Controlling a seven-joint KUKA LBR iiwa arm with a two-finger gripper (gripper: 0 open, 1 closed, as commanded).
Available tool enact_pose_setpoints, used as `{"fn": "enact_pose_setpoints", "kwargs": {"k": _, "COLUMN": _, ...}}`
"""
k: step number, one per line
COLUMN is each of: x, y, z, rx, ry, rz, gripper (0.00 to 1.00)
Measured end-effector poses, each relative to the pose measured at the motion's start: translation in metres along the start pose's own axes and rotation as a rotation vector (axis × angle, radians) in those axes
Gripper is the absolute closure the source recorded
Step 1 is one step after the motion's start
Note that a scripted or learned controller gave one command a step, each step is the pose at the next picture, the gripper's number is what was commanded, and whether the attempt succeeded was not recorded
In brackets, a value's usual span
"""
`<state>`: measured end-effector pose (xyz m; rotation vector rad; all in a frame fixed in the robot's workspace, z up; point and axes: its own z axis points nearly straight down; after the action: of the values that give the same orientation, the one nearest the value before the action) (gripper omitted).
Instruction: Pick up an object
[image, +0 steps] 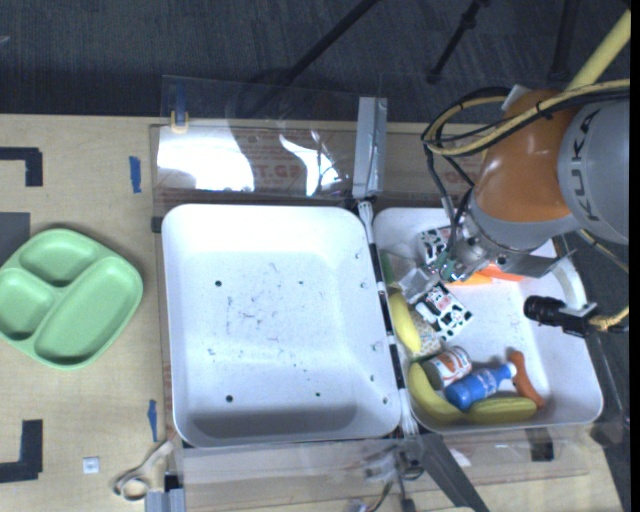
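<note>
The right bin (575, 385) holds several objects. A black-and-white patterned item (445, 308) lies near its middle, with a yellow banana (403, 322) to its left. A blue bottle (482, 386), a small can (449, 366), an orange tool (527, 375) and a second banana (480, 408) crowd the front. My gripper (453, 264) hangs low over the back of this bin, just above the patterned item, beneath the orange wrist band (525, 180). A flat orange piece (490, 277) shows beside it.
The left bin (270, 320) is bare white with faint scuffs. A green divided tray (65, 297) rests on the wooden bench at the far left. A clear plastic sheet (250, 150) stands behind the left bin. Cables loop above the wrist.
</note>
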<state>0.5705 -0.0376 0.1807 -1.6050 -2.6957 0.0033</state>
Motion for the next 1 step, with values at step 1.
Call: {"fn": "enact_pose_setpoints", "kwargs": {"k": 1, "x": 0.0000, "y": 0.0004, "z": -0.0060, "rx": 0.003, "ry": 0.002, "rz": -0.001, "gripper": 1.00}}
